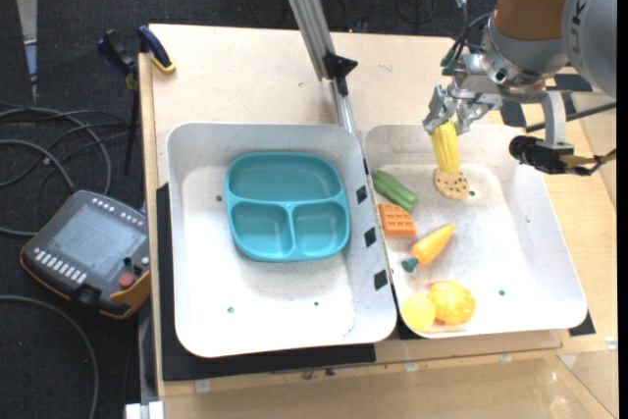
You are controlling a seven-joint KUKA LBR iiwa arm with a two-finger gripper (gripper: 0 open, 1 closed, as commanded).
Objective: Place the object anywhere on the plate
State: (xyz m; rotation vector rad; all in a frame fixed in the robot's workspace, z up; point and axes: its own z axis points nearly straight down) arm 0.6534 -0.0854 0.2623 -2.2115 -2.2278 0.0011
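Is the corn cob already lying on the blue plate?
No. The corn cob hangs from the hand above the right bin, away from the plate.

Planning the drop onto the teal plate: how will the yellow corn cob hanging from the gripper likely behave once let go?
The yellow corn cob hangs straight from the gripper, so it looks stiff. Its rounded, elongated shape may roll on the teal divided plate, though the ridges could stop it. It looks like light plastic and may bounce.

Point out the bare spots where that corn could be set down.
All three hollows of the teal plate are bare, as is the left bin's floor around it. The right bin's left side is crowded: green bean, waffle, carrot, lemon.
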